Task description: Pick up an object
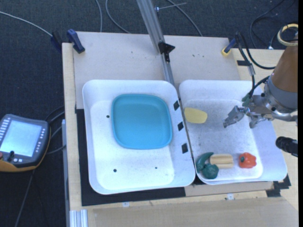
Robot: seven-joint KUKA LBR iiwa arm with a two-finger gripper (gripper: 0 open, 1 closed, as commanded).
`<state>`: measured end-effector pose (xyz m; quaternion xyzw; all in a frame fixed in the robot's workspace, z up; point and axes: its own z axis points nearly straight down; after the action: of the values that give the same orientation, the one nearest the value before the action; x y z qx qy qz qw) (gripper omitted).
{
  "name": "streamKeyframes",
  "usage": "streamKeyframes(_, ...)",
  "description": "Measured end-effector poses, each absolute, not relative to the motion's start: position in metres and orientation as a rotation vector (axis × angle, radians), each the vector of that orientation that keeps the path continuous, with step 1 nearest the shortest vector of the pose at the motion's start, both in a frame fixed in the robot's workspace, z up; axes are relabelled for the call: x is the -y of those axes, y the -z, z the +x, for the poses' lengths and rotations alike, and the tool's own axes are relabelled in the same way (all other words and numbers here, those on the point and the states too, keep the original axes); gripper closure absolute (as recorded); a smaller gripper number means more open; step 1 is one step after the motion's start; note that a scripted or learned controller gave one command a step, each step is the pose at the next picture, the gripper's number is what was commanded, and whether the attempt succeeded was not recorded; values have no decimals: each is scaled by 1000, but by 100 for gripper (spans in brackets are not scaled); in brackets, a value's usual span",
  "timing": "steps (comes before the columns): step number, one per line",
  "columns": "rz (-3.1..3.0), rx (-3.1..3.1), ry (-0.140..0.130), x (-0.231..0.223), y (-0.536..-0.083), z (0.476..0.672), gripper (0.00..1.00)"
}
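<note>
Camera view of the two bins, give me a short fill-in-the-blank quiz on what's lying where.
1. The teal plate lies in the ____ bin as the camera sees it.
2. The yellow piece sits by the right bin's ____ wall.
3. The tan block lies between the green toy and the ____ toy.
4. The gripper hangs above the ____ bin.

Missing words: left; left; red; right

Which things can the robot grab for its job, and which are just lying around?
For the job: gripper, yellow piece, green pepper, tan block, red tomato, all in the right bin.

Just lying about: blue plate, left bin, handheld screen, cables.
</note>
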<state>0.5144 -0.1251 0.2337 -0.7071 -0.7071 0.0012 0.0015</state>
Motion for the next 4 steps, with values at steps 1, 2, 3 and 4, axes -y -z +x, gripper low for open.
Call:
streamKeyframes(1,-2220,2219,-3,128,-191,515,0)
streamKeyframes(2,-2219,2219,-3,122,-144,507,0)
streamKeyframes(3,-2222,2222,1,122,-157,509,100)
streamKeyframes(4,-2224,2226,6,121,-220,510,100)
